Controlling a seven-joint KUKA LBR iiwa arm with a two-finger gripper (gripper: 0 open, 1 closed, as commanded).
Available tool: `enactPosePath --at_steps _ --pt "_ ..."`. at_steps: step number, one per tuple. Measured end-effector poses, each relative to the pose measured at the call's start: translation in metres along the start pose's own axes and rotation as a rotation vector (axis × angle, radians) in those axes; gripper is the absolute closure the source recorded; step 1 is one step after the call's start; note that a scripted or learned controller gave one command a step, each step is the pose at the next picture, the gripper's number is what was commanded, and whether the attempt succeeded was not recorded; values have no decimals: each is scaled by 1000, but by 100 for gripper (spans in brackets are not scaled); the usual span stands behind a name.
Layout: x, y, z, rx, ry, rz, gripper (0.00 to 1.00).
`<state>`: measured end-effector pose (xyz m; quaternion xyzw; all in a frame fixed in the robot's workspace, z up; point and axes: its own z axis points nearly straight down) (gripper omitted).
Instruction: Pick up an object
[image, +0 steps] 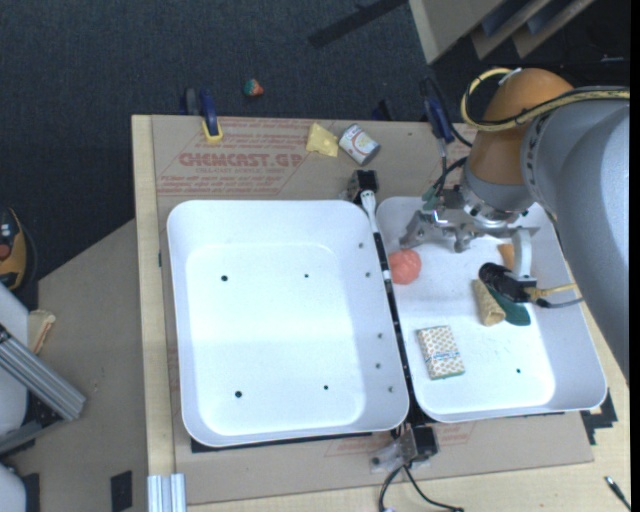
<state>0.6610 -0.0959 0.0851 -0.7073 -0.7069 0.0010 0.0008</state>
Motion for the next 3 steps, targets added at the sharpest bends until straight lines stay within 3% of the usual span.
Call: enactPosePath --at_steps 1,2,3 --pt "5 6 0 -5 -1 -1 0" --pt "3 -14 0 1 1 0 0" --pt "-3 -88 1 6 2 2 0"
